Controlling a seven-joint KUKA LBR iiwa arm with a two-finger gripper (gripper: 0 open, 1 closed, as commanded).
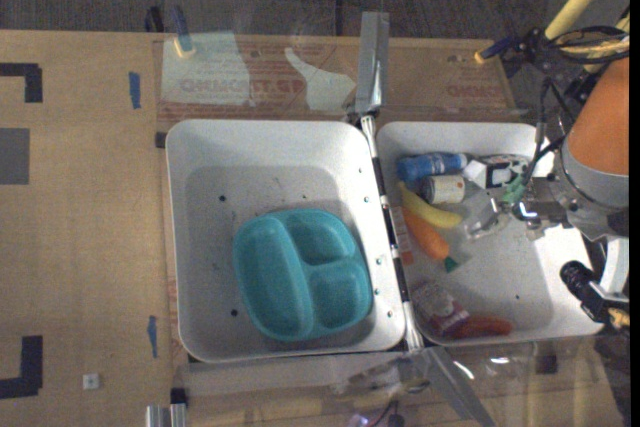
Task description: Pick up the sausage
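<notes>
Below, sausage in right bin

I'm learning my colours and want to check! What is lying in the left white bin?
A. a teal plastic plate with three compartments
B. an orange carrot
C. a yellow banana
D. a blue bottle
A: the teal plastic plate with three compartments lies in the left white bin, while the food toys sit in the right white bin.
</notes>
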